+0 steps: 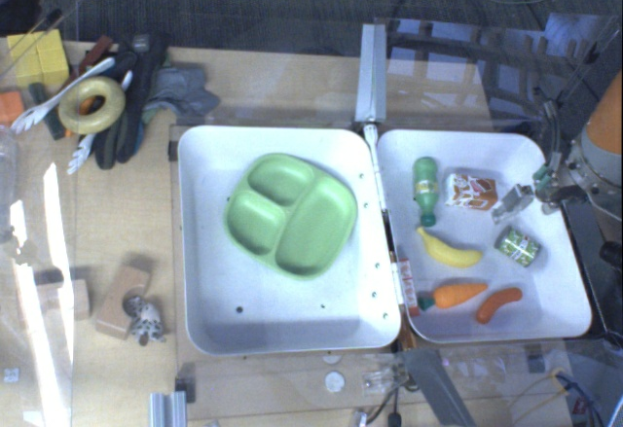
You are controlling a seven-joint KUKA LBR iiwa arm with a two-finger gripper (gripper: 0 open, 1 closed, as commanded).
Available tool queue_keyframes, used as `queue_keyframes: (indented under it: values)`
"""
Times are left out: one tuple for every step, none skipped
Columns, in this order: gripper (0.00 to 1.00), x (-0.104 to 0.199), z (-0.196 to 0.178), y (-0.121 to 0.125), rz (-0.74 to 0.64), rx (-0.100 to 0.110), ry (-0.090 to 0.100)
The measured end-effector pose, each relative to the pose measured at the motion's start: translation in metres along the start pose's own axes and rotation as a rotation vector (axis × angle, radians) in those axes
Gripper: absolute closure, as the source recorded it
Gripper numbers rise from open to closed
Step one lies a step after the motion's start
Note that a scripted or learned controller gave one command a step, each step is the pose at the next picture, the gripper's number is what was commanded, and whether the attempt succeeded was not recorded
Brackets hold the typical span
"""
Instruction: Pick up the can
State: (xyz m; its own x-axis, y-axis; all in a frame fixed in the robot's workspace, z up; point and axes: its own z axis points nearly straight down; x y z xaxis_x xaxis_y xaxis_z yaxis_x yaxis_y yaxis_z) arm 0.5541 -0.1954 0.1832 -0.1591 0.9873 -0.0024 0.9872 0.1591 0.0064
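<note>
The can [518,247] is small, with a green label and a silver end. It lies on its side near the right wall of the right bin [574,318]. My gripper [527,197] reaches in from the right edge and hangs just above and slightly behind the can. Nothing is visibly held in it.
The right bin also holds a green bottle [425,188], a red-and-white packet [471,192], a banana [450,250], a carrot [456,295] and an orange sausage [498,303]. A green divided plate [290,213] lies in the left bin [204,318]. Loose items crowd the bench at far left.
</note>
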Motion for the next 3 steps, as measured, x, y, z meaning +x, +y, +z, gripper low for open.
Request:
queue_keyframes:
  values:
    - [0.0,-0.01,0.094,0.006,-0.134,-0.006,-0.003]
    - [1.0,-0.01,0.08,0.01,-0.136,-0.015,-0.006]
    - [0.0,-0.01,0.08,0.01,-0.136,-0.015,-0.006]
